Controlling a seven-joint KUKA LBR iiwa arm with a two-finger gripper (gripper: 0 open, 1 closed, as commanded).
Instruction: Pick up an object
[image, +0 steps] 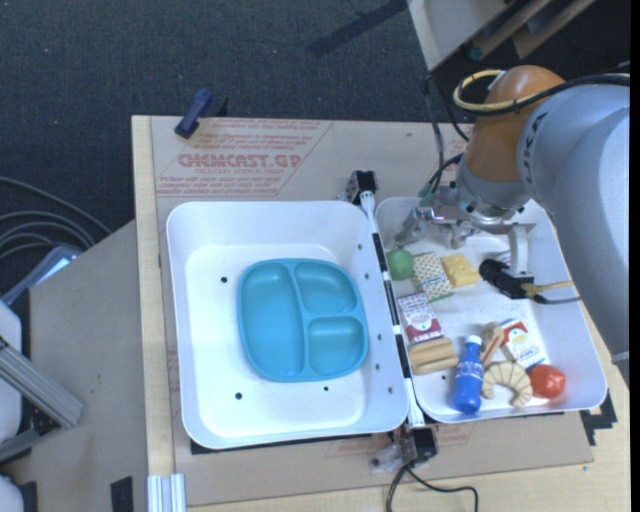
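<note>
Where toys lie, arm (560, 130) (bent low).

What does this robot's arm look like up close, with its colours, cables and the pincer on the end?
The arm is thick, rounded and smooth, light grey, with an orange band above the wrist. A pale yellowish cable loops beside the band, and thin dark wires run down near the wrist. The pincer at the end is a small, silvery metal piece, seen over the right white bin.
</note>
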